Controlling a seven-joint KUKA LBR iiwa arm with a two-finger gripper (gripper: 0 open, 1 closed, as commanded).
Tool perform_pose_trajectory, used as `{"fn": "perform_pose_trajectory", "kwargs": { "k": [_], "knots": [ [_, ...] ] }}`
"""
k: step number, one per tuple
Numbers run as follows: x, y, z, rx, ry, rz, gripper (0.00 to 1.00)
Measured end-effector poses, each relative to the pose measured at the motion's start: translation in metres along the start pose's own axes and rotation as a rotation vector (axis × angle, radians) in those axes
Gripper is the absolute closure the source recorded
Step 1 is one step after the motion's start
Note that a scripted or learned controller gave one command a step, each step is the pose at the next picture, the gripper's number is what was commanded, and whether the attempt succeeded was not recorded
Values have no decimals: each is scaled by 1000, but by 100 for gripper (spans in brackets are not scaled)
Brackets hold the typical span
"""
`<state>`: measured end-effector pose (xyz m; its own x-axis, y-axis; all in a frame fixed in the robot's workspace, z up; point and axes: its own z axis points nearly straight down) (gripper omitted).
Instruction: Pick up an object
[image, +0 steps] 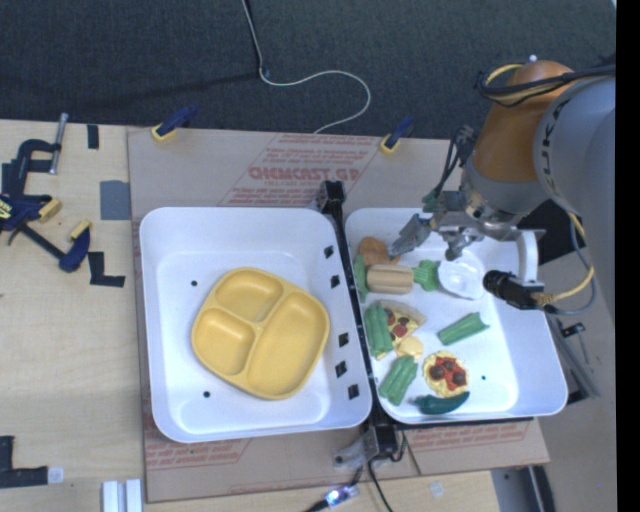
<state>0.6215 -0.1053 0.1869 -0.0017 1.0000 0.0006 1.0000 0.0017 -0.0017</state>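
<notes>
Nearest cam: dark green pod-shaped toy (441, 404) at front edge of right bin (540, 385), touching small pizza disc w/ red topping (446, 371). Just behind: green bean-like piece (398, 379), pizza slice (402, 324), another green stick (377, 329), ridged green piece (461, 327) lying a bit apart to the right. Further back: tan roll/cylinder (389, 279) w/ green end, brownish lump (373, 248) by the divider. Left bin (170, 300) holding yellow divided plate (262, 331).

Gripper (440, 238) hanging over back of right bin, near a white round item (461, 277); jaws look spread, nothing pinched between them, though angle makes that a rough read.

Handling guess: all toy food, prob. light hollow plastic, stiff, smooth so somewhat slippery; not fragile. Cluster packed tight, so neighbours likely to get nudged. Best candidate prob. ridged green piece: isolated, elongated, ridges giving bite. Take across short width, mid-length. Roll also close to gripper but round, may squirt out; grip across the diameter near centre.
</notes>
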Motion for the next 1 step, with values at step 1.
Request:
{"fn": "perform_pose_trajectory", "kwargs": {
  "k": [1],
  "knots": [
    [-2,-11,55,4,-1,0,0]
  ]
}}
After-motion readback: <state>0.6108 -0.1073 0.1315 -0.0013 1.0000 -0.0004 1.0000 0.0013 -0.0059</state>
